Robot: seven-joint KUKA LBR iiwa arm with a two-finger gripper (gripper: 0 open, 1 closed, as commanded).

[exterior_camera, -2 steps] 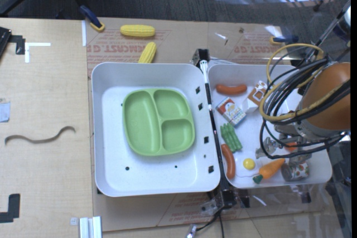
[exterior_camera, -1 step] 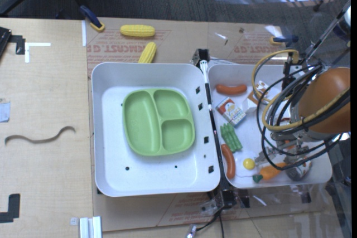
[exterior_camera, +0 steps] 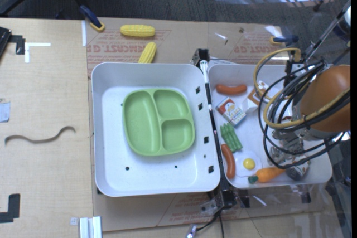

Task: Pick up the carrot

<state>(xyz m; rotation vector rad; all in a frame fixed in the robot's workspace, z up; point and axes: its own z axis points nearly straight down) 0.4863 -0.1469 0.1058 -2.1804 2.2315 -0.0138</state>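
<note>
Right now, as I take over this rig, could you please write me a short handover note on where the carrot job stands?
End effector: low over the right bin, wrapped in cables; its grip state cannot be read.
Carrot: lying on the right bin's floor at the near edge, beside the fried egg, just below the end effector.
Done: arm brought over the right bin.
Left: grasp the carrot and lift it clear.
Left bin holds the green divided plate.

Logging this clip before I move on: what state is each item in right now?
carrot: lying flat in the right bin, near its front edge, not lifted.
green plate: upright in the left bin, compartments bare.
fried egg: flat, yolk up.
gripper: low over the right bin, cables hide it.
</note>
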